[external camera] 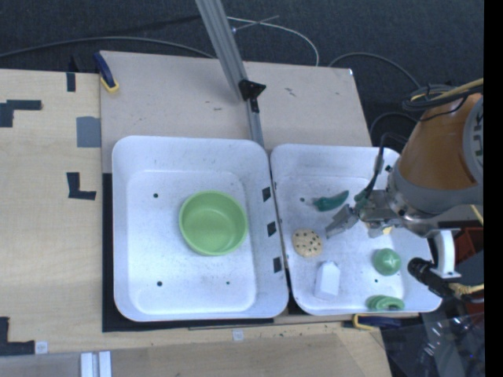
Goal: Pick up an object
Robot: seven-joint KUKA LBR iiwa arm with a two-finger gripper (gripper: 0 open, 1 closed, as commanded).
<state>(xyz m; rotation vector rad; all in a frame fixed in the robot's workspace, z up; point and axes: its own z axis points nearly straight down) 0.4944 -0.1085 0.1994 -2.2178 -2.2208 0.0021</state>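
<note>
The right bin holds a round speckled cookie, a dark teal piece, a small white block, a green rounded object and a green ring-like object by the near rim. My gripper reaches in from the right, low over the bin. It sits just below the teal piece and to the right of the cookie. Nothing can be seen held in it.
A green bowl sits in the middle of the left bin. A grey metal pole slants down to the rim between the bins. The arm's body overhangs the right bin's right side.
</note>
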